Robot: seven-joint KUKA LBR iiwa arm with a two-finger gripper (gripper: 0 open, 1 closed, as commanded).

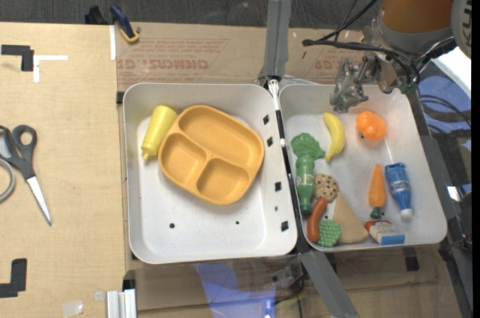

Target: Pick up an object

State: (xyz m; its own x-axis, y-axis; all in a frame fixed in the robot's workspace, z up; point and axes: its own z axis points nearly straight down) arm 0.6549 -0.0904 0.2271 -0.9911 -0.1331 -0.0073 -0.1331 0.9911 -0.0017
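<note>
Two white bins sit side by side on the counter [60,159]. One yellow bottle [157,130] and one orange divided plate [210,154] lie in the left bin [202,234], touching each other. In the right bin [427,181] I count one banana [334,133], one orange fruit [370,126], one carrot [377,186], one blue tube [398,189], one green bottle [305,163], and a small heap of toy foods near the front wall. One pair of scissors [26,166] lies on the counter, well apart on the left. The gripper [349,93] hangs over the back wall of the right bin, just behind the banana, pointing down. Whether its fingers are spread or pressed together I cannot tell.
</note>
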